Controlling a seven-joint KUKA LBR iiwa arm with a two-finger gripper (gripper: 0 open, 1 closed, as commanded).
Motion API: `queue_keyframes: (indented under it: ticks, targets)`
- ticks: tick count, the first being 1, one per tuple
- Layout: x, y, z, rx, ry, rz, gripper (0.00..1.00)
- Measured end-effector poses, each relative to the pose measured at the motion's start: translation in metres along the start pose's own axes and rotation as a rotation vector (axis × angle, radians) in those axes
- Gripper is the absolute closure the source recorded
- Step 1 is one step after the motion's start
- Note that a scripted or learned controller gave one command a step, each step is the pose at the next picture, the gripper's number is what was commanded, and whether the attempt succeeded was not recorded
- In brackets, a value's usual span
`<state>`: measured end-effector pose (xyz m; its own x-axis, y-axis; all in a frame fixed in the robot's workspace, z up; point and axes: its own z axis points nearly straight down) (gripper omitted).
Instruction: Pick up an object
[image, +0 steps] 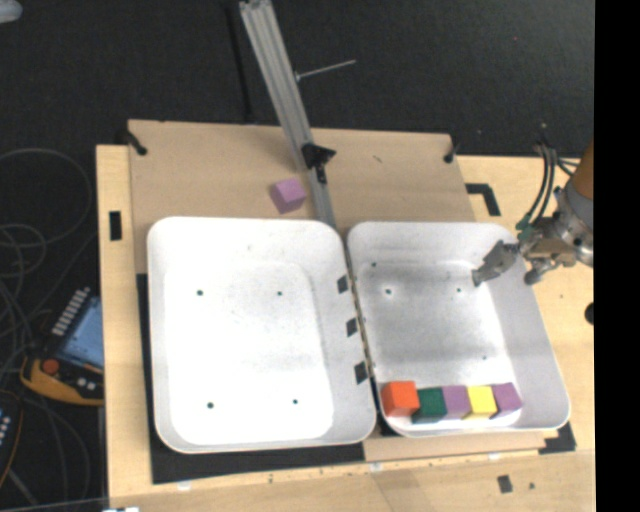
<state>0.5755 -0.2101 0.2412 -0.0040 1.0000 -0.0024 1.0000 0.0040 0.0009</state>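
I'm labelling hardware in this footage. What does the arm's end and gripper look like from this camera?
At the right edge, the gripper is a grey metal assembly with a dark finger pointing into the right bin. Dark cables loop above it, beside a sliver of the orange band. No markings are legible.

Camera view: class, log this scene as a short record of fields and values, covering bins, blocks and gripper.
right bin: five blocks in a row along its near wall
row order, left to right: orange, green, purple, yellow, purple
stray block: purple, on the bench beyond the left bin
gripper: over the right bin's far right corner, holding nothing
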Motion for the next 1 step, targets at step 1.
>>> queue_keyframes:
  ticks: [1]
  targets:
    - [-0.0007,0.0007,-0.0113,-0.002,-0.001,-0.005,1.00]
